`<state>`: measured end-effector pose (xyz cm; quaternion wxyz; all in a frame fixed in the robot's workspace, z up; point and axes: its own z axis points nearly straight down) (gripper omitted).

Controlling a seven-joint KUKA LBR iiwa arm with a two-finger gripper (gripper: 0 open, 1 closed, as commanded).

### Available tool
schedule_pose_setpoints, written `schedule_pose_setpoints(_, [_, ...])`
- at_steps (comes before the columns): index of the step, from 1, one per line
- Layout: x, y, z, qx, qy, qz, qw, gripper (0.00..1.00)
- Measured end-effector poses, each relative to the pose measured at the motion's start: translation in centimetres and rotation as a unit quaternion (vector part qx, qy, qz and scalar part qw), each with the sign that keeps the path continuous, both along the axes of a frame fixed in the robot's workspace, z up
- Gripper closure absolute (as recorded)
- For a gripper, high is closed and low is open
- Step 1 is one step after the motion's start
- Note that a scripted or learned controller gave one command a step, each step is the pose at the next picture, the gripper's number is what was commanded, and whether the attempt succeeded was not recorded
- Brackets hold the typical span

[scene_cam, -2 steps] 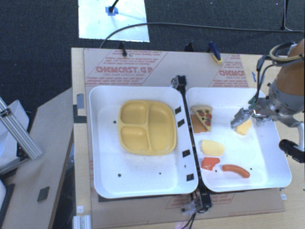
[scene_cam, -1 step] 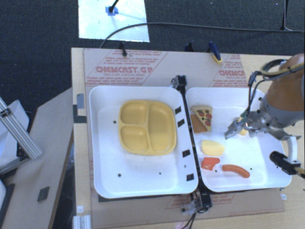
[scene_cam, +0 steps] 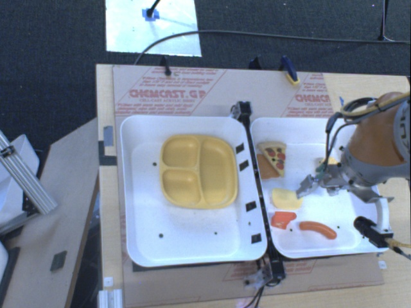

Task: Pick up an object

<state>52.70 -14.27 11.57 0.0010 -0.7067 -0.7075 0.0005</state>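
Reaching in from the right of the frame, the grey two-finger gripper (scene_cam: 307, 186) hangs low over the right white plastic bin (scene_cam: 302, 128), just beside the pale yellow cheese-like chunk (scene_cam: 286, 199), probably lining up a grasp. Whether its jaws are open cannot be told, and nothing shows between them. Four toy foods lie there: one chunk, one pizza slice (scene_cam: 271, 158), one orange-red piece (scene_cam: 283, 219), one sausage (scene_cam: 317, 229). The left white bin (scene_cam: 144, 236) holds one yellow divided plate (scene_cam: 198, 171).

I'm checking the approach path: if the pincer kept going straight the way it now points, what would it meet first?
Probably the yellow cheese piece: the pincer points left and slightly down toward it in the right bin. Depth is unclear, so it could pass above the piece.
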Motion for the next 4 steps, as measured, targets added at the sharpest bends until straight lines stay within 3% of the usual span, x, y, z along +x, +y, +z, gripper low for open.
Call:
schedule_pose_setpoints(1, [0.2, 0.0, -3.0, -0.0004, -0.003, 0.000, 1.0000, 0.00])
schedule_pose_setpoints(2, [0.4, 0.0, -1.7, -0.0009, -0.006, 0.000, 1.0000, 1.00])
schedule_pose_setpoints(4, [-0.6, -0.5, 7.7, -0.0010, -0.003, 0.001, 1.0000, 1.00])
